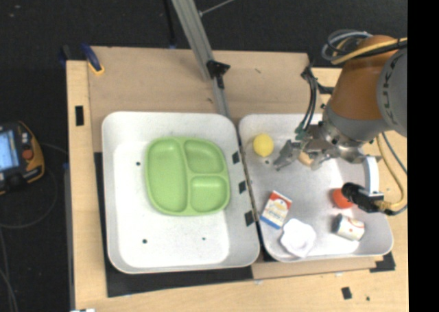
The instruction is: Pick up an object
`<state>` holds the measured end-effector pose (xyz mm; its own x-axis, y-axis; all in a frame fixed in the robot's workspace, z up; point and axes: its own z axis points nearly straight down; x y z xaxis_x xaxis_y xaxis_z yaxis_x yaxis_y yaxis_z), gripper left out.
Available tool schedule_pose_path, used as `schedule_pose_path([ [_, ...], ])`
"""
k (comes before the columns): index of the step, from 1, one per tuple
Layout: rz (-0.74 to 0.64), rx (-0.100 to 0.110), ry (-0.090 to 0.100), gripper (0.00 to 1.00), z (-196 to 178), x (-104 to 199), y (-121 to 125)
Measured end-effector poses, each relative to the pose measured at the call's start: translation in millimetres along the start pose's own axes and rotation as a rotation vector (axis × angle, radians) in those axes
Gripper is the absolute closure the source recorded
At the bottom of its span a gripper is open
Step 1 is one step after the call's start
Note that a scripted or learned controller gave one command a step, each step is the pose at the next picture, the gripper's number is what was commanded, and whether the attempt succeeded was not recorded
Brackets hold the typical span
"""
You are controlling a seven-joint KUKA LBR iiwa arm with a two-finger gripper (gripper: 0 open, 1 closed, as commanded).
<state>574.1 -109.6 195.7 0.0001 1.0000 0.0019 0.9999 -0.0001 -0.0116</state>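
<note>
Wooden bench [158, 84], two white bins. Gripper [288, 156] open, holding nothing, above right bin [274, 129]. Yellow ball [263, 145] just beside fingers. Step: reaching. Next: go down, close on ball.

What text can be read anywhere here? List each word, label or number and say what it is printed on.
No text is legible.
Small carton in the right bin: red, white and blue print, too blurred to read.
White cup lying on its side: red markings, unreadable.
Handheld device at the left edge: lit screen, too small to read.
</note>
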Motion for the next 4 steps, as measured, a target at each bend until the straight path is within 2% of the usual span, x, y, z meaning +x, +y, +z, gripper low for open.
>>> schedule_pose_path([
  [1,-0.002,-0.013,-0.002,0.00,-6.6,0.1,2.9],
  [3,0.001,-0.012,-0.005,0.00,95.5,-9.2,12.2],
  [4,0.005,-0.017,-0.003,1.00,81.9,-9.8,13.2],
])
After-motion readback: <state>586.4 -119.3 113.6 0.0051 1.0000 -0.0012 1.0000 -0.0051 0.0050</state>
